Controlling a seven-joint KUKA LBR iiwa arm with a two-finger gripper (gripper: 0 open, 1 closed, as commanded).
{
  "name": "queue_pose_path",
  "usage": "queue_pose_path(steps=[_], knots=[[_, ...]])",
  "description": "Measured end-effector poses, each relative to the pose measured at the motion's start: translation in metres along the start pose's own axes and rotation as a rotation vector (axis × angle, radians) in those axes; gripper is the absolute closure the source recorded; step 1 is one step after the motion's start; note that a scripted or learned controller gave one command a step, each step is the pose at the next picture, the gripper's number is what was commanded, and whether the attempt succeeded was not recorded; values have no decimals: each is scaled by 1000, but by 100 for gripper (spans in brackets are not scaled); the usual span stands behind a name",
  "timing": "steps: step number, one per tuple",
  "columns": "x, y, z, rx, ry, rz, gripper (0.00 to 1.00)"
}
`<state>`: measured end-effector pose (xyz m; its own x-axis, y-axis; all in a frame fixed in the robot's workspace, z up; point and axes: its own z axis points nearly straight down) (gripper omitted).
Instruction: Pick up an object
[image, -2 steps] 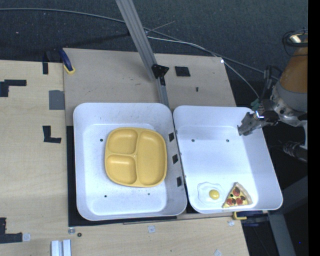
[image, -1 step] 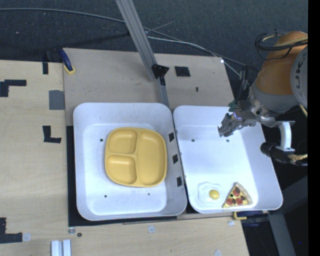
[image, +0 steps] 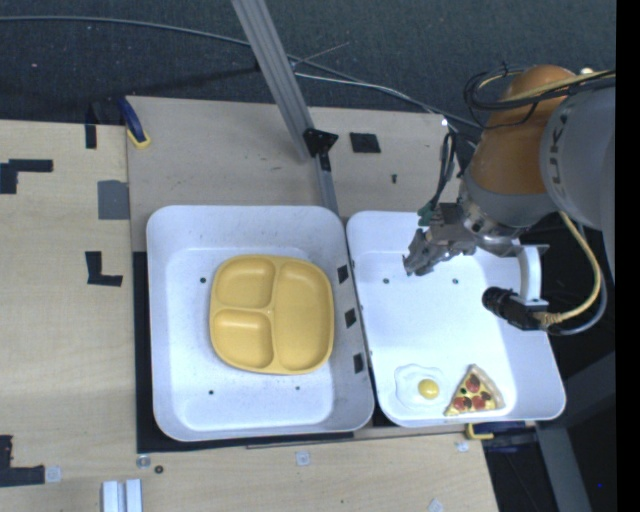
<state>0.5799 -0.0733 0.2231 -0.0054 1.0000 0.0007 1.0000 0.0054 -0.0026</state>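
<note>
While the pincer (image: 420, 256) hung over the far part of the right bin (image: 385, 300), whether it was spread or pressed together could not be told. The fried egg (image: 420, 385) and pizza slice (image: 474, 392) lay well apart from it, toward the bin's near edge. The yellow divided plate (image: 271, 313) sat to its left, in the left bin (image: 180, 300).

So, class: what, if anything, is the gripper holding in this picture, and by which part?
Nothing is held. The gripper hangs over the bare upper floor of the right bin. The fried egg and pizza slice lie apart from it at the near edge.
</note>
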Motion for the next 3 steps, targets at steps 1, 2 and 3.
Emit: queue_pose_path(steps=[1, 2, 3], knots=[[56, 7, -9, -2, 1, -2, 100], [105, 8, 0, 1, 0, -1, 100], [165, 12, 1, -1, 1, -3, 100]])
